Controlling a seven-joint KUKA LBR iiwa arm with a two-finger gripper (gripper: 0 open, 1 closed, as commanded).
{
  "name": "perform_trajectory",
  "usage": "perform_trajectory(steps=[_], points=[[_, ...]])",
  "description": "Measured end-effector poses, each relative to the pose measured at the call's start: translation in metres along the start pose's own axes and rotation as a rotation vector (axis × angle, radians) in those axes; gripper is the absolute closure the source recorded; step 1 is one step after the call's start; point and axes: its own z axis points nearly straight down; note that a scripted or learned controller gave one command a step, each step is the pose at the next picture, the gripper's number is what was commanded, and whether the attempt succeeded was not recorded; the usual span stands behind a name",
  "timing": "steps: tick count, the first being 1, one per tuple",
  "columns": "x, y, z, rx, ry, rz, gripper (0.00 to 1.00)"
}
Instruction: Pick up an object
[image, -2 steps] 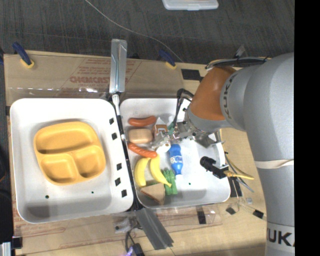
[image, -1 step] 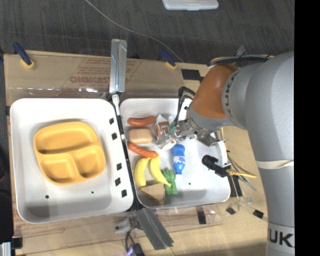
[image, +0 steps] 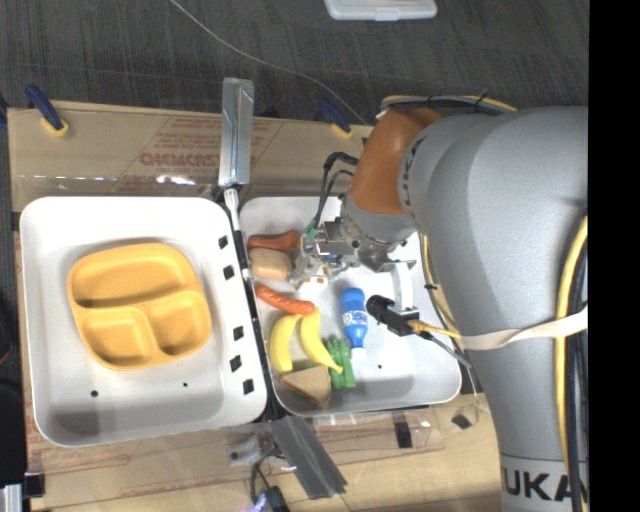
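My gripper (image: 312, 258) reaches down into the upper middle of the right bin (image: 425, 375), close beside a hot dog bun with a sausage (image: 270, 256). Just below it lies a red-orange sausage (image: 286, 299). A blue bottle (image: 352, 317) lies to the gripper's lower right. Two yellow bananas (image: 298, 343) lie lower in the bin, with a green item (image: 342, 362) and a piece of bread (image: 307, 383) near the front wall. Nothing is visibly held.
The left bin (image: 45, 400) holds a yellow divided tray (image: 138, 302). A metal divider bar (image: 236, 130) runs between the bins at the back. The big grey arm (image: 500, 250) with its orange band (image: 385, 170) covers the right bin's right side.
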Motion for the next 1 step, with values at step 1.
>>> perform_trajectory(steps=[1], points=[[0.0613, 0.0293, -0.0992, -0.036, 0.004, 0.044, 1.00]])
